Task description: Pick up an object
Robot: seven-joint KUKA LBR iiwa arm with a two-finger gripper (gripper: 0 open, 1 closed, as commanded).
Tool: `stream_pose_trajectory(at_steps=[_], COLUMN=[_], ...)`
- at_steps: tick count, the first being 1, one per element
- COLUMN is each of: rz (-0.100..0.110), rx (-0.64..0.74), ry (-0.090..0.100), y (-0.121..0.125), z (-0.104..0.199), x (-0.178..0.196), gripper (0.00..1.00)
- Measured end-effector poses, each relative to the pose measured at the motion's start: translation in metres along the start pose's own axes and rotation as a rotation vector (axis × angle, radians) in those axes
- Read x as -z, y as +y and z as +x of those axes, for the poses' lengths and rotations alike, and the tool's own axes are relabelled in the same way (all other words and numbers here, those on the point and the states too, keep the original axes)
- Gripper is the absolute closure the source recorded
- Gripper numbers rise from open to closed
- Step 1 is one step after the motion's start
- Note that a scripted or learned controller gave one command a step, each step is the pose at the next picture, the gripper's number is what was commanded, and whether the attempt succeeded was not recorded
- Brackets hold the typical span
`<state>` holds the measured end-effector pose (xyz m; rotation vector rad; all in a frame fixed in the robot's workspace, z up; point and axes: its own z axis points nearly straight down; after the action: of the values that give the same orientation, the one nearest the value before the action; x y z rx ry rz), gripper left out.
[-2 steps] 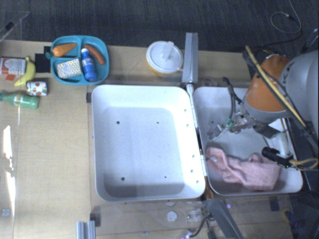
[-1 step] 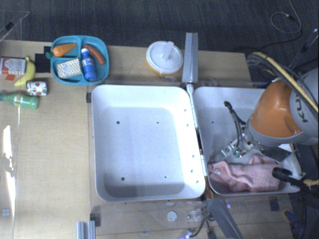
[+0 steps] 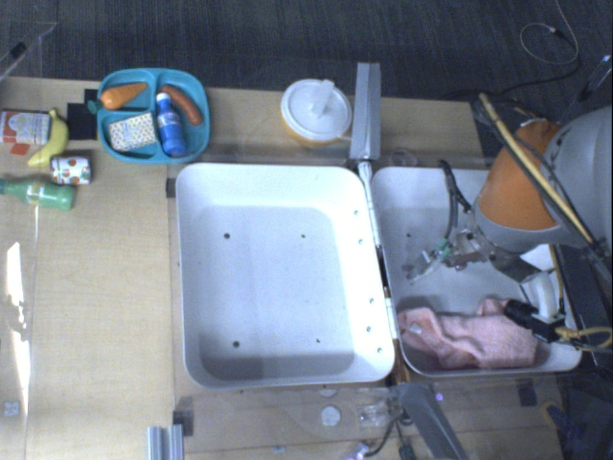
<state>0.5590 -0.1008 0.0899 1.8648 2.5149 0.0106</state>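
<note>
A crumpled pink cloth [image 3: 469, 338] lies along the near wall of the right bin [image 3: 414, 199]. My gripper [image 3: 433, 259] hangs low over the middle of that bin, a little beyond the cloth and apart from it. Nothing shows in its grasp. The grey arm with its orange band [image 3: 512, 195] reaches in from the right, over the bin's far right part.
The left bin [image 3: 192, 257] sits beside the right one, with a metal post [image 3: 364, 113] at the far end of the gap between them. On the bench behind stand a white lidded cup [image 3: 316, 111] and a blue tray of toy food [image 3: 153, 115]. A banana [image 3: 50, 142], a can [image 3: 71, 170] and a green bottle [image 3: 38, 194] lie at far left.
</note>
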Motion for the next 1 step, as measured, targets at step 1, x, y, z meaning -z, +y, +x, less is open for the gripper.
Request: stream_pose_trajectory(at_steps=[1], rz=[-0.002], rx=[0.038], ry=[-0.005], y=[-0.0752], z=[-0.0155], x=[0.0013], gripper=[0.00])
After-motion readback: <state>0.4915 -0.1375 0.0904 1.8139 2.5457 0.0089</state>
